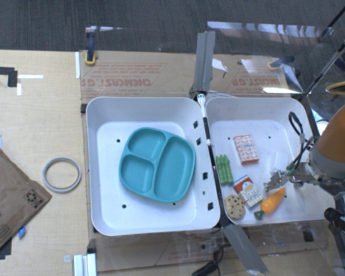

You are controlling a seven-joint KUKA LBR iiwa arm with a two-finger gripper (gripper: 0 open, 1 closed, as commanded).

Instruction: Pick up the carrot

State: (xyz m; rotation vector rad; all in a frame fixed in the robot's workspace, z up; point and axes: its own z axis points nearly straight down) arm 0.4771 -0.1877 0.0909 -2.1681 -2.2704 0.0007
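Observation:
The orange carrot with a small green tip lies near the front of the right bin, pointing toward the front left. My gripper hangs just behind and above it, reaching in from the right edge. Nothing shows in its grasp, and the carrot rests on the bin floor. The arm's orange band is at the far right.
The right bin also holds a small snack box touching the carrot's left side, a cookie, green beans and a red-and-white box. A teal divided plate sits in the left bin. A tape ring lies on the bench.

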